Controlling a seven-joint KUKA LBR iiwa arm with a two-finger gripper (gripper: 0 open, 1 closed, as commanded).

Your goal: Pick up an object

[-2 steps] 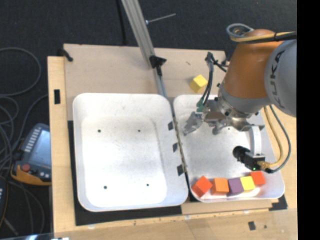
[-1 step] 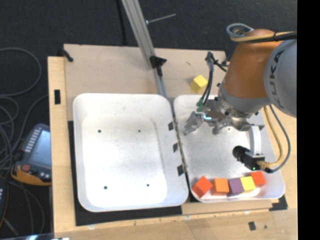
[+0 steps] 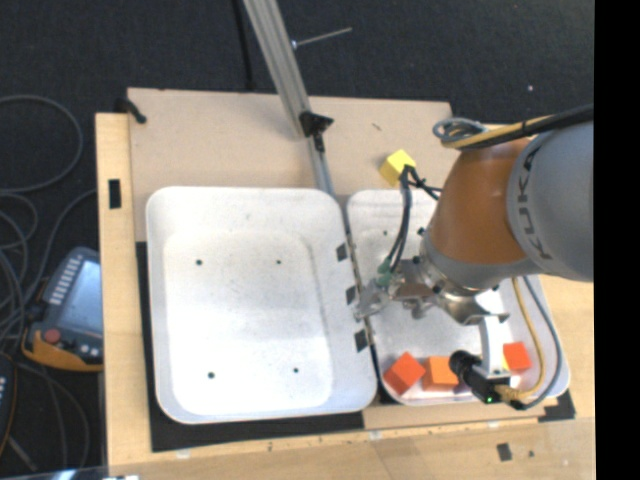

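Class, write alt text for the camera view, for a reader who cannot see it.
A grey robot arm with an orange band reaches from the right over the right-hand shallow white bin, which holds several small orange blocks near its front edge. The left-hand shallow white bin sits beside it.

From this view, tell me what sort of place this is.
Probably a robotics lab test bench: a KUKA arm reaching over two white bins, a teach pendant with loose cables on dark carpet, and orange blocks as practice objects.
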